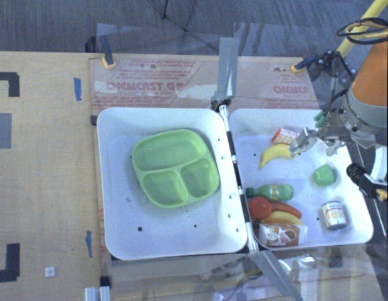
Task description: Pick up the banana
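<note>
Camera view, from above and at a slant: two shallow white bins side by side on a sheet of printed brown cardboard (156, 83), itself laid on a pale wooden tabletop (37, 168) marked with strips of blue tape (77, 88).

In the left white bin (109, 168): a light green plastic tray with three compartments (175, 167), set flat and turned at an angle, near the middle of the bin floor.

In the right white bin (256, 116): the curved yellow banana (277, 154), lying flat in the far half, its right tip touching or just beside the grey metal gripper (301, 144). Reaching in from the right, the grey arm with its orange band (372, 74). Open or closed (shape lost against the bin's white floor): cannot tell. Nothing seen lifted; banana resting on the bin floor.

Just beyond the banana, a small orange-and-white carton (284, 135). Farther right, near the gripper, a rounded green fruit-like piece (324, 175).

Along the near left side of the same bin, packed close together: a green bottle with a yellow label (272, 192) lying on its side, a round red tomato-like piece (259, 207) beneath it, a yellow-and-orange elongated piece (284, 217) touching the red one, and a red-and-white packet (280, 235) against the near wall.

Well apart from that cluster, toward the near right corner: a small silver can with a brown label (333, 215), upright.
</note>
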Tool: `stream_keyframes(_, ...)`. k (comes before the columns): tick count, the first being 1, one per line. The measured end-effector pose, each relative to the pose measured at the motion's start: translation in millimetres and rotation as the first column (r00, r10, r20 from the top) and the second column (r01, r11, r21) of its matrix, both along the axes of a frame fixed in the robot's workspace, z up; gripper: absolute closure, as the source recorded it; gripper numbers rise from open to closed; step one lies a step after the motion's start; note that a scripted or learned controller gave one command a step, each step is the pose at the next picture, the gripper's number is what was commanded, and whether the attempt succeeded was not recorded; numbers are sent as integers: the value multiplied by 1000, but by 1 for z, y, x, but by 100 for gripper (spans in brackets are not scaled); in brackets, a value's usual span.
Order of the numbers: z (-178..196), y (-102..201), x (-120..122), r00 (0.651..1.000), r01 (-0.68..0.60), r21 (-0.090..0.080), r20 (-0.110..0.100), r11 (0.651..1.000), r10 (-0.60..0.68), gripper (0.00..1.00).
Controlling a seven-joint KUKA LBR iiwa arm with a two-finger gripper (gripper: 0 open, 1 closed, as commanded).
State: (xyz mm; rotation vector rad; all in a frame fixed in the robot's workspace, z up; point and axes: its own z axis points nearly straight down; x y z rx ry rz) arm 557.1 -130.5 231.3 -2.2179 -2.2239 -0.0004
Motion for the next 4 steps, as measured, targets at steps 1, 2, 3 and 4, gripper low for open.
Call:
stream_keyframes(1, -69, 8, -49, 1000, -13, 0, 0, 1000, 13, 0)
stream_keyframes(2, -101, 10, 7, 998, -64, -1, 3, 998, 64, 0)
stream_keyframes(3, -143, 35, 77, 992, 122, -2, 6, 992, -122, 0)
stream_keyframes(4, -134, 34, 76, 993, 121, -5, -1, 993, -121, 100)
